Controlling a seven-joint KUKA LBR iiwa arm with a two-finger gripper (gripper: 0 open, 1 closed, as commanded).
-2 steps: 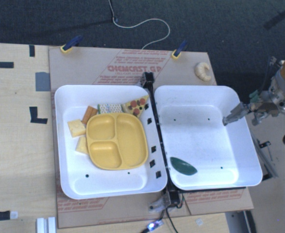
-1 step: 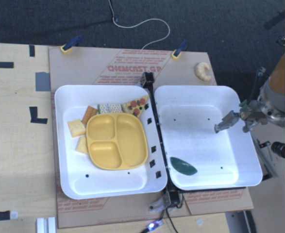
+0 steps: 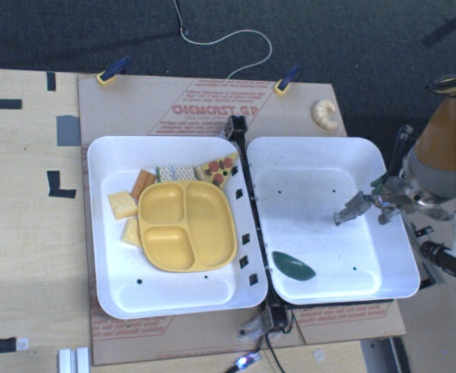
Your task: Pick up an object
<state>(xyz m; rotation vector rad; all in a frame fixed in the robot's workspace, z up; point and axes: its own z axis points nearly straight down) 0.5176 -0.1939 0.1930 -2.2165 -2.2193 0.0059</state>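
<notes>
In the right bin, near its front edge, lies a dark green flat object. My gripper hangs over the right side of this bin, up and to the right of the green object and apart from it. Its fingers are spread open with nothing between them. The left bin holds a yellow divided plate. Small toy foods lie along the plate's left and back: a tan block, a brown piece and a pizza slice.
A cream-coloured object lies on the cardboard behind the right bin. Blue and yellow clamps hold the cardboard's back edge. A white cable loops behind the bins. The arm's grey body stands at the right.
</notes>
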